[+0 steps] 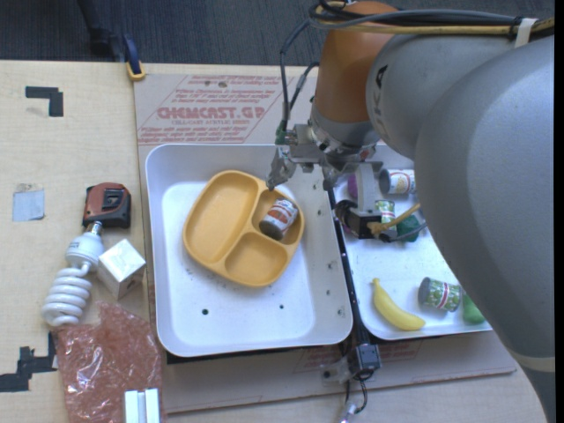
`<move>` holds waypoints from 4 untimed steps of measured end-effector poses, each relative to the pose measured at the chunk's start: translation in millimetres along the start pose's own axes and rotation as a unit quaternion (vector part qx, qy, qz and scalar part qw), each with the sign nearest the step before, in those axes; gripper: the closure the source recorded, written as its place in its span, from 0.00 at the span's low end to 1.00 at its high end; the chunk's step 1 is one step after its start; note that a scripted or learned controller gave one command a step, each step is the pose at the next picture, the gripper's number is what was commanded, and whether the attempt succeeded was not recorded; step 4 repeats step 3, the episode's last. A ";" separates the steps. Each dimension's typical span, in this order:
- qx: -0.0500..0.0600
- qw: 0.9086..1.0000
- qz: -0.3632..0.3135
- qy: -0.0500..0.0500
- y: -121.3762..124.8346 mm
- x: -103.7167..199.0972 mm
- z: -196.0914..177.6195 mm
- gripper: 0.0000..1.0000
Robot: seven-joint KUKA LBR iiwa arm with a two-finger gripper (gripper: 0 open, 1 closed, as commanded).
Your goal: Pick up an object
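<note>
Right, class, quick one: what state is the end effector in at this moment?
End effector: open, holding nothing, fingers spread above the yellow divided tray, near the small jar.

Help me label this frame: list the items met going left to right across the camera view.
Light bulb → tape measure → white cube → yellow divided plate → small jar → banana → green-lidded can
</note>
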State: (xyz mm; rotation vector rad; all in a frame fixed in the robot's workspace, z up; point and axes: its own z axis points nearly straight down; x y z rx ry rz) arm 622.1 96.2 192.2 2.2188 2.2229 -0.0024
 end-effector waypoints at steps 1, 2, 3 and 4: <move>-0.002 1.000 -0.001 0.002 1.6 31.4 86.2 0.00; -0.009 1.000 -0.002 0.000 5.3 28.8 72.9 1.00; 0.000 1.000 0.001 0.000 -20.7 -24.7 -17.3 1.00; 0.000 1.000 0.001 0.000 -20.7 -24.7 -17.3 1.00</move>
